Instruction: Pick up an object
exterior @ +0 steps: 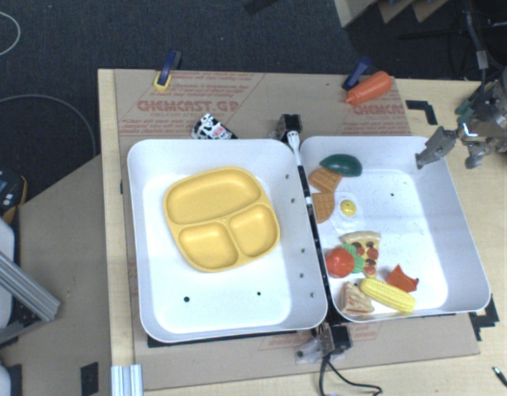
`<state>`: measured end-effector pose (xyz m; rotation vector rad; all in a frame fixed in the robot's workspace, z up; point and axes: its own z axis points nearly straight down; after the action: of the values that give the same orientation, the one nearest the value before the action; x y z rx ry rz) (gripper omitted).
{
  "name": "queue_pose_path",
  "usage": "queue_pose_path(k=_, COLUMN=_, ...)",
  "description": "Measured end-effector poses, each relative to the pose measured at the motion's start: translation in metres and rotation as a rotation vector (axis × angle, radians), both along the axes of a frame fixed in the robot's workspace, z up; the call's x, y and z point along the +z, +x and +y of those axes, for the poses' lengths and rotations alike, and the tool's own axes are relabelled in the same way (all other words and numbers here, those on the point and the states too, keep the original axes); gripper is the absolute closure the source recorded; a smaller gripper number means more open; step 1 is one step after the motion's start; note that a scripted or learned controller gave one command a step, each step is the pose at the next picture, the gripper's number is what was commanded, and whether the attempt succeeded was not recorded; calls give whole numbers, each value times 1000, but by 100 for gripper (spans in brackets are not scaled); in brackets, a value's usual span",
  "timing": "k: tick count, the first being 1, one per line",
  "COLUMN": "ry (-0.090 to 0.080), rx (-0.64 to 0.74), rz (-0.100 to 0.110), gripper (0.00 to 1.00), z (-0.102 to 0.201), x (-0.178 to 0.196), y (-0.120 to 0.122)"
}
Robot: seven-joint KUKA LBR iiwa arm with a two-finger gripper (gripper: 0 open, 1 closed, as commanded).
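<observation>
bench [237, 97] bears two white bins side by side. left bin [154, 287]: yellow tray [221, 218], three compartments, lying near middle. right bin [435, 221]: toy food along its left and near side. gripper [456, 145] at far right corner of right bin, above rim, fingers apart, nothing between them. corn [386, 294] at near edge, beside bread slice [355, 298]. pizza slice [362, 246], tomato [339, 261] touching it, dark green piece [342, 164] at far left corner. carrot [368, 87] on bench outside bins.

Gripper [454, 148] at right edge, jaws seemingly spread, holding nothing
</observation>
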<state>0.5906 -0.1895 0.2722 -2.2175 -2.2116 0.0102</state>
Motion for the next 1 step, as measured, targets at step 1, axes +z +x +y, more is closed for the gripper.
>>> queue_pose_path(k=1, ry=-3, rx=3, rz=-13, gripper=0, z=1, x=7, y=2)
